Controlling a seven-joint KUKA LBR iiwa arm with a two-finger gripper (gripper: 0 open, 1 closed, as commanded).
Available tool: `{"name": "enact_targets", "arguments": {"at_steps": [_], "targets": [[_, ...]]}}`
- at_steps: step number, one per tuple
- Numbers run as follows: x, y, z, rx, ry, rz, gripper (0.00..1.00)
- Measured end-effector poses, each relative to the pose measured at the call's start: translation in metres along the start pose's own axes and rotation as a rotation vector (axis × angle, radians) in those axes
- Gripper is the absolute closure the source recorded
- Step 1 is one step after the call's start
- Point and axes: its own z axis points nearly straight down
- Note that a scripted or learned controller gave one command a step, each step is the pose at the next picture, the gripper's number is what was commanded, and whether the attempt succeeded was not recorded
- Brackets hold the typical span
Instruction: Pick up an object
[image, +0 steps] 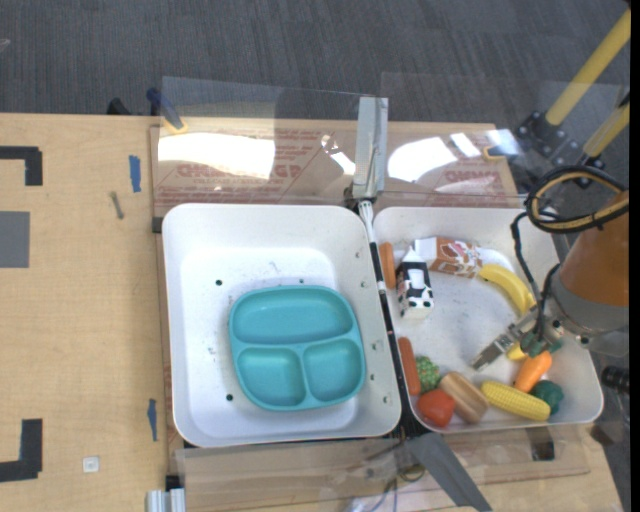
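In the right bin (470, 425), the tool (508, 345) sits low with fingers spread apart, gripping nothing, beside the toy carrot (533, 370) and banana (506, 287) near the bin's right edge.

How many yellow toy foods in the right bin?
2. A banana lies near the bin's upper right, just right of the brown packet. A corn cob lies near the front edge, below the gripper. The arm may hide others.
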Motion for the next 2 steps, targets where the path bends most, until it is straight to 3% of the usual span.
{"name": "enact_targets", "arguments": {"at_steps": [1,2], "targets": [[-0.002,0.002,-0.011,-0.005,-0.009,-0.002,1.00],[0.021,0.039,-0.089,0.003,0.002,0.189,1.00]]}}
